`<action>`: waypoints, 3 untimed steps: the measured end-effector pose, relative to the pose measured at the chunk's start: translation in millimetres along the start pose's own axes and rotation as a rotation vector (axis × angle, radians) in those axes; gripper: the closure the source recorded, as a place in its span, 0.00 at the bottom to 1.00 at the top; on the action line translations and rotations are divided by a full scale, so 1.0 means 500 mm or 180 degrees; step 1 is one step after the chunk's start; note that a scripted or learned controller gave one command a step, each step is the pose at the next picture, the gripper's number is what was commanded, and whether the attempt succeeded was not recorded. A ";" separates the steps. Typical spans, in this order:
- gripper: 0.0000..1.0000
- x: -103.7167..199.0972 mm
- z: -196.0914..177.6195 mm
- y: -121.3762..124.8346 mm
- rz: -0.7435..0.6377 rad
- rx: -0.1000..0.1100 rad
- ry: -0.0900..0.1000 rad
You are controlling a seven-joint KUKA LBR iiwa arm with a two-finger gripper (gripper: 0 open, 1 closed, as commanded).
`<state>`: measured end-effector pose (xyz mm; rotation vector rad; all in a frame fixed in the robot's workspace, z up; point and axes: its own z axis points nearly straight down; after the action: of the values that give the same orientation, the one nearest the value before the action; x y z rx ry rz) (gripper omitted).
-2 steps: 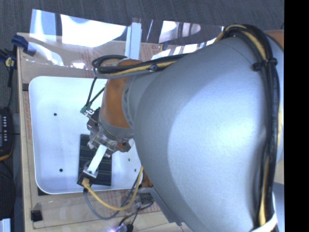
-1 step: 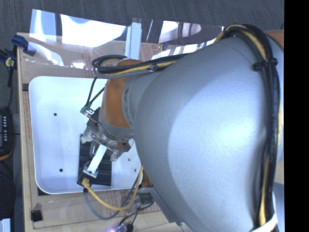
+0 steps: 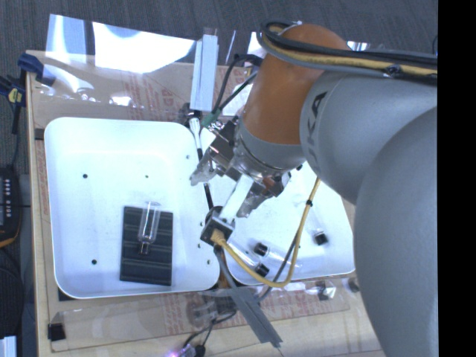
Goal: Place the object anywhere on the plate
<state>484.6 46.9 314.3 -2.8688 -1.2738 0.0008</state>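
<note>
Two shallow white bins sit side by side on the surface point(image 3: 111, 324). The left bin point(image 3: 89, 147) holds a black ribbed plate point(image 3: 147, 245) in its lower middle, and I take this slab to be the plate the task means. A small clear tube point(image 3: 149, 225) lies on the upper half of the plate, its long axis running along the ribs, up and down in the view. If that tube is the object, it already rests where the task wants it.

The hand point(image 3: 232, 186) hangs to the right of the plate and a little above it in the view, over the seam between the bins and well apart from the tube. Whether it is released or clenched I cannot tell, and I see nothing held in it. To reach the tube it would have to travel left and slightly down.

Farther right of the plate, the right bin point(image 3: 336, 262) is largely covered by the arm. On its bare floor lies a small black piece point(image 3: 320, 238), with another dark bit point(image 3: 259, 249) nearer the plate. Either could be the object instead.
</note>
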 end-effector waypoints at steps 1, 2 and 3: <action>0.00 0.083 0.275 -0.102 -0.0292 0.0015 -0.0022; 0.00 0.134 0.111 -0.145 -0.0477 0.0006 -0.0008; 1.00 0.135 0.094 -0.148 -0.0509 0.0024 -0.0023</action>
<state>475.1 146.6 267.7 -2.7541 -1.4970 0.0155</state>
